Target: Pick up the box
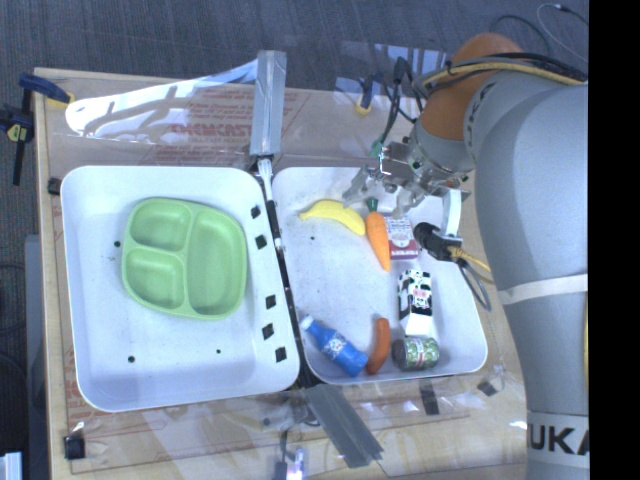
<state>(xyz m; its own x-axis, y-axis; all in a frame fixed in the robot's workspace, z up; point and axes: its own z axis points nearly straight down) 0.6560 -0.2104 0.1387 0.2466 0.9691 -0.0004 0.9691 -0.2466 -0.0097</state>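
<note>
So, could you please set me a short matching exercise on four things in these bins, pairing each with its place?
Things:
1. green plate
2. banana
3. blue bottle
4. cow-print box

Places:
A. right bin, far end, beside the carrot
B. right bin, near edge, by the sausage
C. left bin
D. right bin, right side, above the can

Pairs: 1-C, 2-A, 3-B, 4-D

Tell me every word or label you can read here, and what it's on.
"UKA": white letters low on the arm, cut off at the edge.
Red print on the clear sheet behind the bins: too blurred to read.
Labels on the box, bottle and can: too small to read.
</note>
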